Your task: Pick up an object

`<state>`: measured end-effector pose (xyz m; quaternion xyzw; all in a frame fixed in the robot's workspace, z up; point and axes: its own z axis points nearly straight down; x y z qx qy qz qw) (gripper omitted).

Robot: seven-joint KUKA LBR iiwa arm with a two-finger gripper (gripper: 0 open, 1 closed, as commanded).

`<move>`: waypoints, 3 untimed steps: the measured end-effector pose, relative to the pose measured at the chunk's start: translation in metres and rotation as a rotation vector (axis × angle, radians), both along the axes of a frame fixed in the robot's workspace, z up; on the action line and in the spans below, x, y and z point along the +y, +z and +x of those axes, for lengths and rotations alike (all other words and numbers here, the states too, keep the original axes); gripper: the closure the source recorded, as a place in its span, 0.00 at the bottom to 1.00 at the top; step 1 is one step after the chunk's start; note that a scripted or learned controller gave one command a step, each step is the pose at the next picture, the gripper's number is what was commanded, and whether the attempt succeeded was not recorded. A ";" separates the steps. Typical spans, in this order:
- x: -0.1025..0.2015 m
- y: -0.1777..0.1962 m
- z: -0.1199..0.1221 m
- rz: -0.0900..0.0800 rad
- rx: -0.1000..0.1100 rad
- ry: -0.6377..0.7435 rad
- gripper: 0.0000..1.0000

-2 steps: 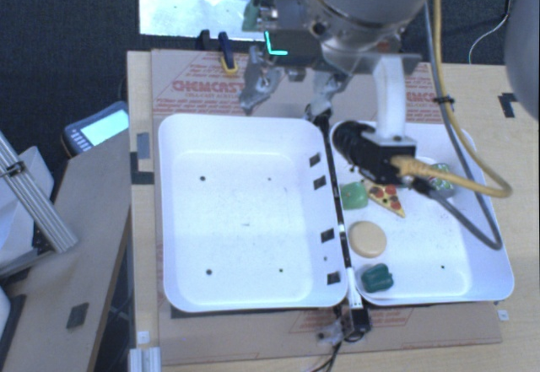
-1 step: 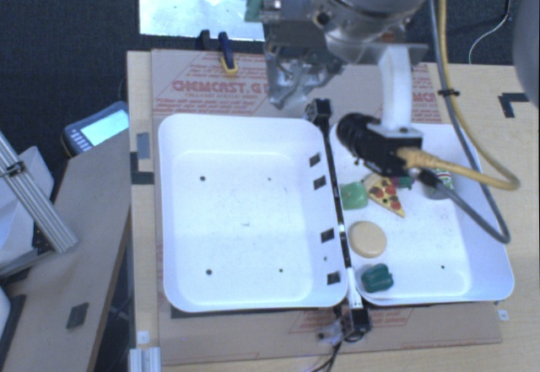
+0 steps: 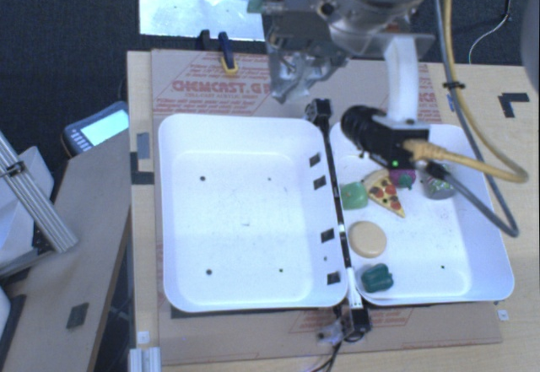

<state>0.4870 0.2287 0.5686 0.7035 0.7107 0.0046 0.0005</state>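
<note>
- Nearest me sits the dark green toy (image 3: 376, 277), in the right bin (image 3: 481, 277) hard against the divider (image 3: 336, 193) at its near end. It looks like moulded plastic: light, stiff, a bit slick.
- Just beyond it along the divider lies the tan disc (image 3: 368, 239), flat and low. I judge it hard to pinch except across its edges.
- Further up the divider I see a light green piece (image 3: 353, 194) touching the pizza slice (image 3: 388, 193), which points away from the divider. Both look light and rigid; I'd take the slice across its narrow width.
- A grey round piece (image 3: 437, 187) lies well out from the divider, beside the yellow cable (image 3: 472, 161).
- The left bin (image 3: 194, 277) lies on the divider's other side.
- Farthest, the gripper (image 3: 297, 75) hangs past the divider's far end, over the cardboard (image 3: 211, 88). I cannot tell how its claw stands.
</note>
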 end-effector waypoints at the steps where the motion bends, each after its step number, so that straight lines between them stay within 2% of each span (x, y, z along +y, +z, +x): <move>1: 0.000 0.011 0.000 0.001 -0.002 0.002 1.00; 2: 0.005 -0.213 0.017 -0.013 0.021 -0.010 1.00; 3: -0.020 -0.067 0.018 0.001 -0.010 -0.012 1.00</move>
